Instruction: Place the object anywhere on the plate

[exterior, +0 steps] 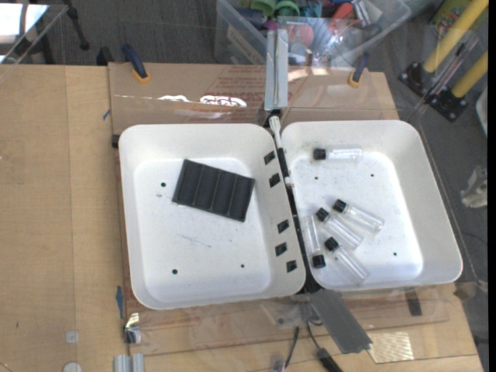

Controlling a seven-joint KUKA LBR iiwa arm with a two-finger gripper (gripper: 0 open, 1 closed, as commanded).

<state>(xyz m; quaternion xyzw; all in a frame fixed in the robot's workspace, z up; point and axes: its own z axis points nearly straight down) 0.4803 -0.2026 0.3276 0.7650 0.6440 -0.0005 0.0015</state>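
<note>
A dark grey ribbed plate (pixel 213 189) lies flat in the left bin (pixel 147 277), in its upper middle, turned slightly clockwise. The right bin (pixel 434 208) holds several clear vials with black caps. One vial (pixel 339 154) lies alone near the bin's back wall, cap pointing left. The others form a loose cluster (pixel 337 235) at the front left of that bin, some touching each other.
Black clips (pixel 280 205) line the ridge where the bins meet. A metal bar (pixel 275 68) stands behind that ridge. A clear box of colourful toys (pixel 310 6) sits at the back, and yellow tubes (pixel 461 22) at the far right.
</note>
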